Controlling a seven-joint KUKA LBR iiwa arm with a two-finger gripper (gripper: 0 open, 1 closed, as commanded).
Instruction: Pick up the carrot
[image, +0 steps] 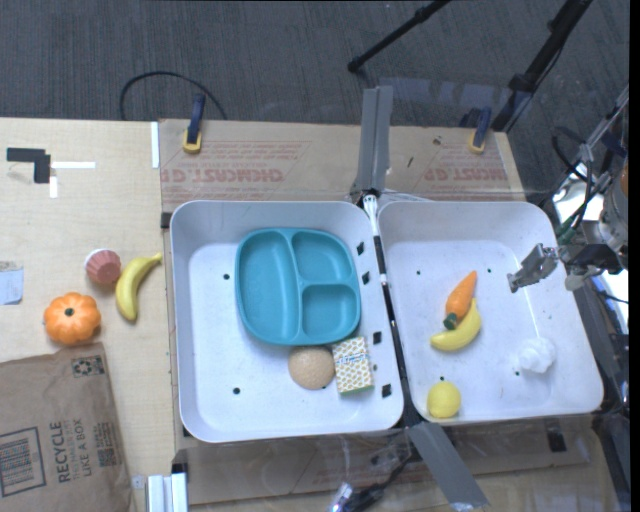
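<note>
- Camera view: the gripper (533, 267) hangs over the right bin (560, 405), near its right wall; whether it is open cannot be told.
- The carrot (461, 296) lies to the gripper's left, apart from it, its lower end touching a banana (457, 334).

grey arm (612, 215): cut off by the right edge, body mostly out of frame | pincer (532, 268): too small and blurred to tell its finger state | brown paper bag printed RECYCLE (60, 435): cut by left and bottom edges | orange carrot (461, 295): lower tip hidden behind yellow banana (456, 334) | pale wooden worktop (70, 215): cut at left edge
</note>
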